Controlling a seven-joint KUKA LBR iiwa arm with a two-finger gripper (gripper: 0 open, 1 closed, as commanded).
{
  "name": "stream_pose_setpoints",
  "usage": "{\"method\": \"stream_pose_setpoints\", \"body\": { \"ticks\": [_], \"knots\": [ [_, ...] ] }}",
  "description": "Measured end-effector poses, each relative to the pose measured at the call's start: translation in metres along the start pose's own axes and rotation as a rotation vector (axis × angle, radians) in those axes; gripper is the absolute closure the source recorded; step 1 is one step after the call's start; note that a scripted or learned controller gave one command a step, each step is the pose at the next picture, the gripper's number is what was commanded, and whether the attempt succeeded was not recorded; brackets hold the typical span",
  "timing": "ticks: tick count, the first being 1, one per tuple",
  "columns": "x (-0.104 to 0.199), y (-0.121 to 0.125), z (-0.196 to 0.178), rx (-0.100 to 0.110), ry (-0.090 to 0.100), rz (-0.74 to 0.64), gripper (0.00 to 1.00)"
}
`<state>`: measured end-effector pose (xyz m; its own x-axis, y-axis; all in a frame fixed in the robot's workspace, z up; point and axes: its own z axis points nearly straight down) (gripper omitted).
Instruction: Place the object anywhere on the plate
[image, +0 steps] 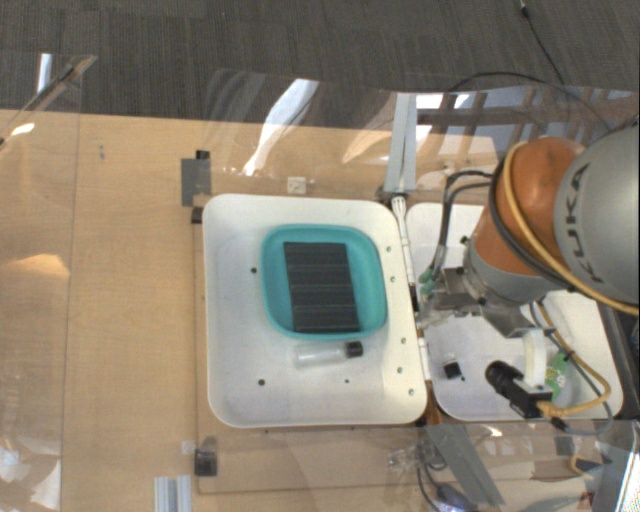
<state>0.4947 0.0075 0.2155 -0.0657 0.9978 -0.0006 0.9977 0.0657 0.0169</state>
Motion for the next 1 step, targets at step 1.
{"method": "stream_pose_setpoints", "body": {
  "ticks": [1],
  "knots": [
    [0.0001,0.0,0.0,0.0,0.0,0.0,0.0]
  ]
}}
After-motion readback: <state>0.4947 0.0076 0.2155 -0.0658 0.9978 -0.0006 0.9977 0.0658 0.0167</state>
